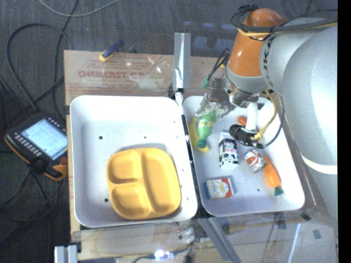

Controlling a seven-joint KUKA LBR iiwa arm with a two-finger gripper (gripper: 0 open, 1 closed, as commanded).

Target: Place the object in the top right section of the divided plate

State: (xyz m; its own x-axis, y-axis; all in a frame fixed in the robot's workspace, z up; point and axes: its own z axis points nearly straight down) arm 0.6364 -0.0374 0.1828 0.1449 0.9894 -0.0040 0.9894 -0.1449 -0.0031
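A yellow divided plate [143,182] lies in the left bin [93,125], towards its front, with one long section on the right and two smaller ones on the left. In the right bin [293,201] a green and yellow bottle [203,130] lies along the left wall. My gripper [213,106] is low over the far end of that bottle, at the bin's back left corner. Whether it touches the bottle cannot be made out. The arm comes in from the right, above the bin.
The right bin also holds a black-and-white carton [228,152], a small red and white can [253,160], an orange carrot [272,175] and a small blue box [220,188]. A raised divider [186,141] separates the bins. A teach pendant [38,141] lies left of the bench.
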